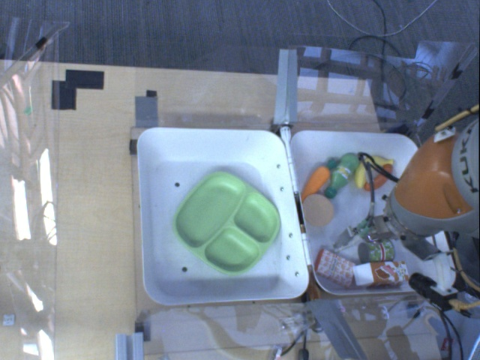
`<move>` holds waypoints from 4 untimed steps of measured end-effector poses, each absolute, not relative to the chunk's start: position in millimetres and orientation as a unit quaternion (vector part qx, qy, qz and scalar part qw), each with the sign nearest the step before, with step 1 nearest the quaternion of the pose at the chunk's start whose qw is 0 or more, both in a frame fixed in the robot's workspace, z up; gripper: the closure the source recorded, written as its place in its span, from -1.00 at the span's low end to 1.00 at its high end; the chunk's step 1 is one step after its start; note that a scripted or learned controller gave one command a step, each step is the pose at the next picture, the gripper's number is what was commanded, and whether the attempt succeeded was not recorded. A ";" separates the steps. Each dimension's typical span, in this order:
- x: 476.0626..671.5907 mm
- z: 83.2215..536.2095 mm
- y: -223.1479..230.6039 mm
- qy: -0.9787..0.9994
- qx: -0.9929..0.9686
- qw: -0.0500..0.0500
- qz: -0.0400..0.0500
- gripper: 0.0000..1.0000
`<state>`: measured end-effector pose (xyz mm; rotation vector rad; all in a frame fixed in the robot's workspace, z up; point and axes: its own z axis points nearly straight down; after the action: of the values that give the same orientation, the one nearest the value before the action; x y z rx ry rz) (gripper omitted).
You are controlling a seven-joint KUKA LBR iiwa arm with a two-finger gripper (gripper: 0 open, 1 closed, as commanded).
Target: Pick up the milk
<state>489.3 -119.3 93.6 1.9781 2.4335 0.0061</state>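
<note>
The milk looks to be the red and white carton (334, 267), which lies on its side at the front of the right bin (397, 145). My gripper (367, 238) is low in that bin, just behind and to the right of the carton. It is open, and its grey fingers (347, 237) are spread above a small green and red can (379, 250). Nothing is held between them. The arm's orange band (439, 178) hangs over the bin's right side and hides what lies under it.
A bottle with a white cap and brown label (381, 274) lies beside the carton. A tan round piece (319, 210), a carrot (316, 181), a green bottle (342, 172) and a banana (361, 174) sit further back. The left bin (161, 201) holds a green divided plate (227, 220).
</note>
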 end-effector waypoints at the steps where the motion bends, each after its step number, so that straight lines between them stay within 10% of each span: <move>1: 488.9 193.5 -160.1 0.812 0.583 0.004 0.001 -1.00; 2: 489.0 95.1 -123.3 0.825 0.565 0.003 0.002 -1.00; 3: 576.2 189.0 -162.3 0.749 0.663 0.003 0.001 -1.00; 4: 492.4 141.3 -177.3 0.749 0.662 0.001 0.000 -1.00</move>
<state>492.4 -177.3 141.3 2.0791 2.3523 0.0014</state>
